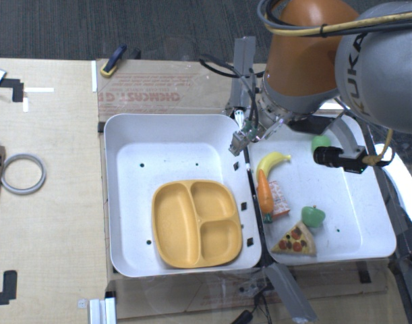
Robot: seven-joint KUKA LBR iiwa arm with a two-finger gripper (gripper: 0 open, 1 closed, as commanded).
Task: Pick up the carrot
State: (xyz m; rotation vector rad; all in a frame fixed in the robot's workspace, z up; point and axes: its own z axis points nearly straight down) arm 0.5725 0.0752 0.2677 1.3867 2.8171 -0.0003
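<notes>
Carrot (264, 190) lay against the right bin's (367, 248) left wall, banana (273, 161) at its twelve o'clock, so we judged the gripper (243, 139) hovered above, its state unclear.

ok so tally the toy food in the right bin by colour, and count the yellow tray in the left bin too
yellow: 2, the banana and the divided tray
orange: 1, the carrot
green: 2, one piece by the pizza slice and one partly hidden under the arm
mixed colours: 2, the pizza slice and a red and white packet beside the carrot
total: 7
</notes>
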